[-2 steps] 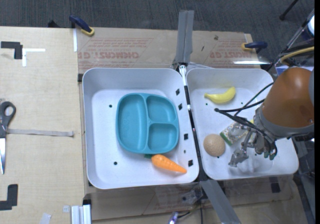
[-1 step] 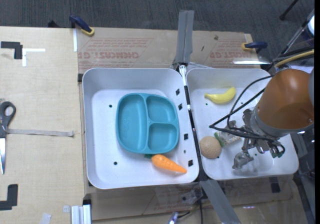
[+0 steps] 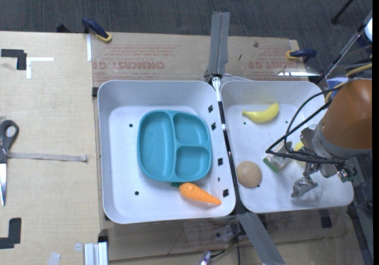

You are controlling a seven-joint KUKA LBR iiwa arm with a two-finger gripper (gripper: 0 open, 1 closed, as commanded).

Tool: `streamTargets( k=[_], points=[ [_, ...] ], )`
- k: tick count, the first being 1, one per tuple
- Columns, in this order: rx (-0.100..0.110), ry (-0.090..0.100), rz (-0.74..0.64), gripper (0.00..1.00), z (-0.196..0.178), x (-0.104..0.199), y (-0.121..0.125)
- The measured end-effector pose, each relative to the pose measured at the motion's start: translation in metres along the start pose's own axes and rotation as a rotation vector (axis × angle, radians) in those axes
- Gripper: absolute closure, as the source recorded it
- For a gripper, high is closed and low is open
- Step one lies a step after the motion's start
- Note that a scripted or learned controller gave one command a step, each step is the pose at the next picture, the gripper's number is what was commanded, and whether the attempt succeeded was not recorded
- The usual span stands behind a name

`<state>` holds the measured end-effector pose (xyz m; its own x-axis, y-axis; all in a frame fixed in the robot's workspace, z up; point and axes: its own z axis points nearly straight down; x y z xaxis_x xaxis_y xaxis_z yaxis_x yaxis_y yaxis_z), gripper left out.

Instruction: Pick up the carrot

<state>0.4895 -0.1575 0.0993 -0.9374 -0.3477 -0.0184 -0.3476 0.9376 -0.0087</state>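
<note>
Carrot (image 3: 200, 194) lies in left bin (image 3: 112, 157), touching teal tray (image 3: 174, 145) front edge | gripper (image 3: 305, 187) over right bin (image 3: 260, 198), well apart | fingers: state unclear

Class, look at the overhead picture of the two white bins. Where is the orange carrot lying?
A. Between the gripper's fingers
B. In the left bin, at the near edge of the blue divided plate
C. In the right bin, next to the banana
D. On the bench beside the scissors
B: the carrot lies in the left bin, against the near edge of the blue divided plate, while the gripper is over the right bin.
</note>
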Motion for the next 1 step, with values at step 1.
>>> streamTargets(
  k=[1],
  points=[
    [0.000, 0.000, 0.000, 0.00, 0.0000, 0.0000, 0.0000]
  ],
)
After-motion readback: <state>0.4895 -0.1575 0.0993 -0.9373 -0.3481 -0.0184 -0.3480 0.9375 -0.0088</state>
